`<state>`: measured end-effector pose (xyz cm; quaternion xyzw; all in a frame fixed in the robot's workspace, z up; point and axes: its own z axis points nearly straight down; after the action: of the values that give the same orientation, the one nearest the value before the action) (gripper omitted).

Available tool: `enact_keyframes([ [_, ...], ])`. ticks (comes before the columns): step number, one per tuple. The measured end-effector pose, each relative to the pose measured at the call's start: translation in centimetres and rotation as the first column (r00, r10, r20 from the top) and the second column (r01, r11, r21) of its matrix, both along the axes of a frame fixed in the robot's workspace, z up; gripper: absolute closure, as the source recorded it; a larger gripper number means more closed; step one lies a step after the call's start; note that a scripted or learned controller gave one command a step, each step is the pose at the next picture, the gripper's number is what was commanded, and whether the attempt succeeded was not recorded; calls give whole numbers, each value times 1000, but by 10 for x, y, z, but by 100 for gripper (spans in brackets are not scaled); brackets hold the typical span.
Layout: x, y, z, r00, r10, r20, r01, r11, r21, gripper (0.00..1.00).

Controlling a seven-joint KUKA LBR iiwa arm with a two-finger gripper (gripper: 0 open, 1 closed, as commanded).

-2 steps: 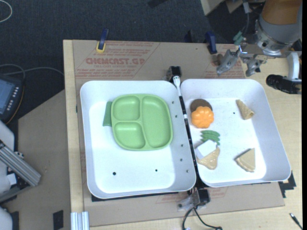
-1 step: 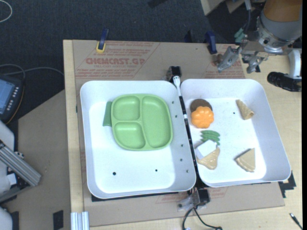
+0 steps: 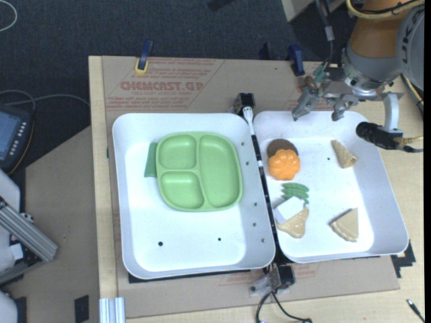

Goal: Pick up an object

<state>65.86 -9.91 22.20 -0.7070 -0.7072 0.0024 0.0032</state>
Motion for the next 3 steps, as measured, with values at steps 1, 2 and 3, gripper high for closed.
enact_keyframes([
  [1, 6, -5, -48, 1000, -1, 2, 1, 1000, -1, 0],
  [2, 15, -6, -103, 1000, 0, 1, 0, 1000, 0, 0],
  [3, 16, -5, -137, 1000, 0, 10, 0, 1000, 0, 0],
])
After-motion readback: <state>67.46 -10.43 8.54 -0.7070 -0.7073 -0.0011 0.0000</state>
